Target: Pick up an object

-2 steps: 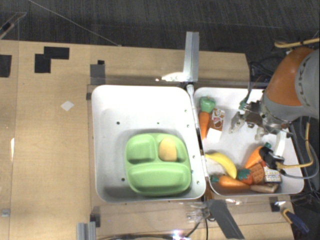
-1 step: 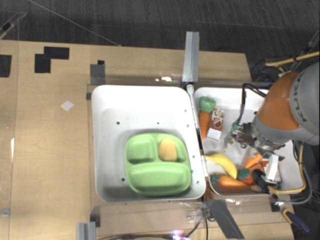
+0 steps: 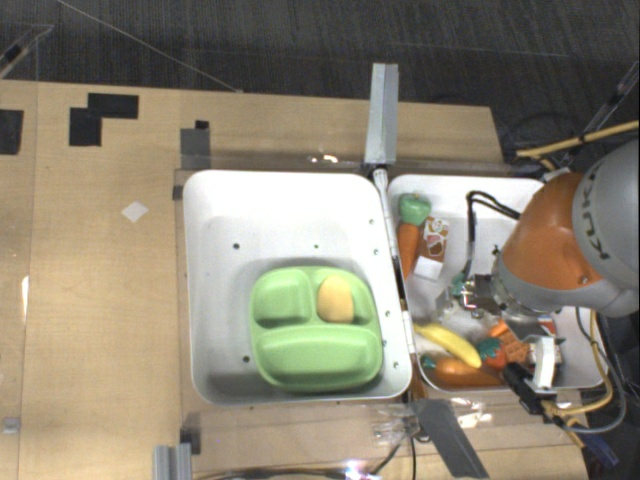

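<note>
Banana [image 3: 449, 343], yellow and curved, looks the likeliest pick; it lies toward the near edge of the right bin [image 3: 520, 186], just beside an orange, carrot-like piece [image 3: 462, 372] nearer the rim, and a small orange and teal toy [image 3: 497, 348] sits to its right; the gripper [image 3: 478, 301] hangs just above and behind this cluster, low over the bin, but the wrist hides the tips, so I cannot tell whether the pincer is released or clenched, and nothing can be seen between them. The step in hand appears to be the descent onto an object; to do it well, the approach should centre on the banana's thick middle, with the closing line set across its narrow width rather than along its curve, and it should keep clear of the crowded neighbours so that a tip does not land on one. Farther back in the same bin lie a carrot with a green top [image 3: 410, 236] and a small white card [image 3: 431, 253]; in the left bin [image 3: 250, 208], a green divided tray [image 3: 315, 338] holds a yellow lemon-like fruit [image 3: 337, 299].
</note>
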{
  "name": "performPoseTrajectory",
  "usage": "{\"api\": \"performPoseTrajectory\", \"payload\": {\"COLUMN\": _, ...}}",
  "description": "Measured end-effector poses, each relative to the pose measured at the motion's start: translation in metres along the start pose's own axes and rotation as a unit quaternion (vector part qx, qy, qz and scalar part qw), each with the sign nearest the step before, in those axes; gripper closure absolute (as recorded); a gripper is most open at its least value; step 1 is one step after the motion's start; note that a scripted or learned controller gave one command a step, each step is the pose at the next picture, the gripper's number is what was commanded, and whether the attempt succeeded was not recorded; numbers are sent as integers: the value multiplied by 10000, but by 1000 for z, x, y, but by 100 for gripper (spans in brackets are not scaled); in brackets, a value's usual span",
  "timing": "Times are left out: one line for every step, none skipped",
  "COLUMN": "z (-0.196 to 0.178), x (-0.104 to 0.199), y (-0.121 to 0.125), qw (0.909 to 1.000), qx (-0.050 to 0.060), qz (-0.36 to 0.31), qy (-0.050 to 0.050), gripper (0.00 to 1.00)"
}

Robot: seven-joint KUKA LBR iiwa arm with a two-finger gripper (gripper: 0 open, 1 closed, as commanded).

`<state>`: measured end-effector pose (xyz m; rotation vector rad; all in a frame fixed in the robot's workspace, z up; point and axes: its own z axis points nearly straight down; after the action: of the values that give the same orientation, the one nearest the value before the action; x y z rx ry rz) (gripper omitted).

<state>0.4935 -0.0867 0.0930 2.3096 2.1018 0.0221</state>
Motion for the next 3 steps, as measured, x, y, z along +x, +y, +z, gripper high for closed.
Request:
{"api": "performPoseTrajectory", "payload": {"z": -49, "x": 9, "y": 57, "qw": 9985, "qx": 94, "qz": -547, "qy": 17, "gripper": 0}}
{"api": "performPoseTrajectory", "payload": {"z": -32, "x": 17, "y": 131, "qw": 9979, "qx": 93, "qz": -648, "qy": 16, "gripper": 0}}
{"api": "performPoseTrajectory", "payload": {"z": -14, "x": 14, "y": 98, "qw": 9990, "qx": 73, "qz": -447, "qy": 16, "gripper": 0}}
